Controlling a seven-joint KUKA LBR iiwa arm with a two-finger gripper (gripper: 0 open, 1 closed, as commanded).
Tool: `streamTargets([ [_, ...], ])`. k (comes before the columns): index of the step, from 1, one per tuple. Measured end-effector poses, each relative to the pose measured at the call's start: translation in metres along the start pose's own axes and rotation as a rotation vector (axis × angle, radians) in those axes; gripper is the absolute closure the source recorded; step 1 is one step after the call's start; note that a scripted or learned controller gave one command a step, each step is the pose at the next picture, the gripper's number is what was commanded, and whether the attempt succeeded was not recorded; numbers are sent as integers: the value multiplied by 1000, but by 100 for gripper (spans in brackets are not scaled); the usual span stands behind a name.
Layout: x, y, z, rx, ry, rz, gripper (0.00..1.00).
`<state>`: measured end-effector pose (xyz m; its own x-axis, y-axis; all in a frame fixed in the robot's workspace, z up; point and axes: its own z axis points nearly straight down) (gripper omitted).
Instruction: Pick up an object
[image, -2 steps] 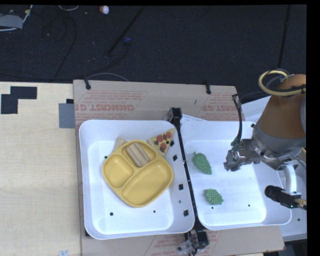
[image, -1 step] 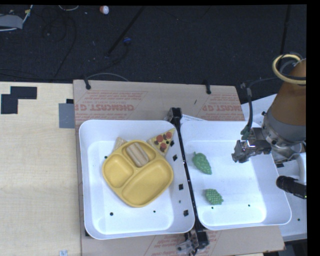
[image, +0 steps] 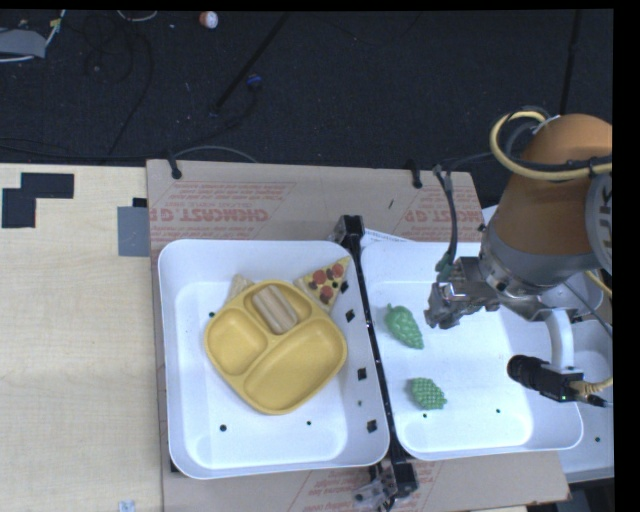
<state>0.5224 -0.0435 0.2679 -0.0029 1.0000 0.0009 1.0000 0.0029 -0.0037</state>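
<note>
The end effector (image: 447, 305) hangs over the right bin (image: 560, 430), just beside a green leafy toy (image: 404, 326); whether it is spread or pressed together I cannot tell. A second green toy (image: 426, 393) lies nearer the front wall. Descending off-centre could nudge the small rounded piece sideways toward the divider, leaving nothing to grip.
</note>
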Motion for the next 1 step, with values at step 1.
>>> streamTargets([
  [1,58,-1,1,1,1,-2,100],
])
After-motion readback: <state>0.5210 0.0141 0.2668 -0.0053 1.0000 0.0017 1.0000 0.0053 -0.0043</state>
